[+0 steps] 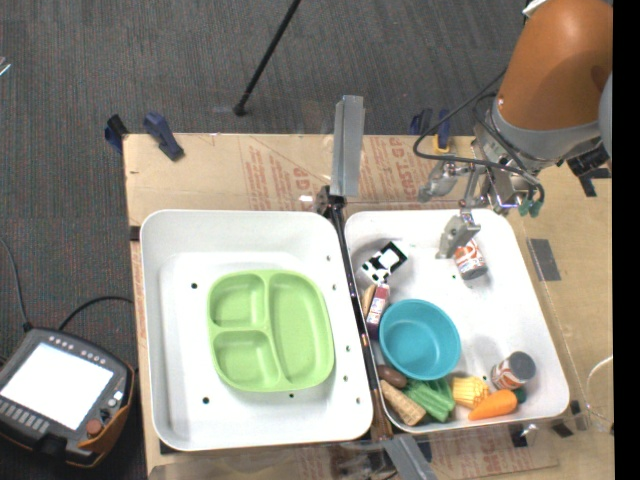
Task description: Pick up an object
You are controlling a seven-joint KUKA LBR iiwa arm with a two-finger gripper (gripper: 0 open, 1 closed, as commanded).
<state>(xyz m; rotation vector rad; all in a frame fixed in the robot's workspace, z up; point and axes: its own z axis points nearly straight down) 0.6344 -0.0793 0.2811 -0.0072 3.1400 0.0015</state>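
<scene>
The tool hangs over the far end of the right bin, just above a small red-and-white can — likely its target, since that can lies apart from the clutter. Whether its jaws are open cannot be told. The blue bowl and toy vegetables crowd the near end.

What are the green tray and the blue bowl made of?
Green divided tray: probably plastic, with a smooth matte look, one even colour and soft moulded edges. Blue bowl: likely plastic too, slightly shinier, with a faint sheen along its rim.
</scene>
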